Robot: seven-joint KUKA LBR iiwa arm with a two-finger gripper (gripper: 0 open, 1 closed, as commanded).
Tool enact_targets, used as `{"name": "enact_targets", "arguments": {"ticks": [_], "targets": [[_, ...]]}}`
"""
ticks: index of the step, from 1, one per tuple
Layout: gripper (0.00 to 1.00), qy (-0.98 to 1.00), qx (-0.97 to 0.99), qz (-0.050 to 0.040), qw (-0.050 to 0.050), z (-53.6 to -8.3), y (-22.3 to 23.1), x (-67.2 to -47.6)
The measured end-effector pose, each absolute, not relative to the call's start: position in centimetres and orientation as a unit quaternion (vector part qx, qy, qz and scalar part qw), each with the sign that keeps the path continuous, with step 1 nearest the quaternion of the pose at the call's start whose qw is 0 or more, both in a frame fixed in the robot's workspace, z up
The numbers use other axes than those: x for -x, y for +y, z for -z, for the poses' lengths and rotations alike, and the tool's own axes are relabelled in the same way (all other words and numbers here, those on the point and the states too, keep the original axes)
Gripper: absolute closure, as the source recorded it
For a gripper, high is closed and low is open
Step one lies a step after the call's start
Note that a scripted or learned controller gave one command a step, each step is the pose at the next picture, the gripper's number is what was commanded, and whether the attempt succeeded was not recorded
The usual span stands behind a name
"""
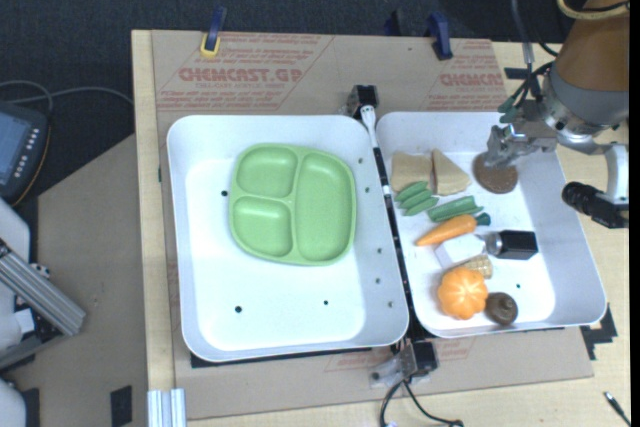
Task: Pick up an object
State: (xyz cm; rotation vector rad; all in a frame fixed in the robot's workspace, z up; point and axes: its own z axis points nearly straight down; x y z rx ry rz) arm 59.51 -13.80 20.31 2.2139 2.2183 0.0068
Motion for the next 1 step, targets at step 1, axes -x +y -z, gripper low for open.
{"name": "enact_targets", "arguments": {"ticks": [1], "targets": [[1.00,0.708,-0.707,-0.0014,0.002,-22.67,-13.80,-59.62]]}}
